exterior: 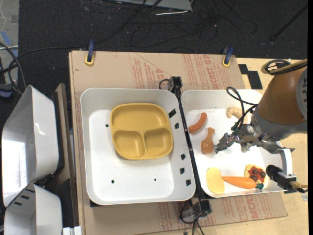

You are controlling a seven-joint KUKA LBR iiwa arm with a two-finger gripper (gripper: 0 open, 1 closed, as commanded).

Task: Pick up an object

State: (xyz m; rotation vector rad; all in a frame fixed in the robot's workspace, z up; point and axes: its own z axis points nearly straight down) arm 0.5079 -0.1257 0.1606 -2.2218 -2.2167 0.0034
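In the right bin [195,99], just left of the claw [225,143], lies a brown toy drumstick [208,141], probably light, stiff, slick plastic; its narrow shank looks the best hold. Whether the claw is spread I cannot tell. A smooth sausage [197,123] lies beyond it, a tapered carrot [238,182] nearer, and a yellow divided plate [142,131] in the left bin [98,180].

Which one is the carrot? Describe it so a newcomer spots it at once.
Start at the right white bin, the one without the yellow tray. Go to its near edge: the carrot lies there between a pale yellow slice and a pizza piece. It alone is bright orange, long and tapered.
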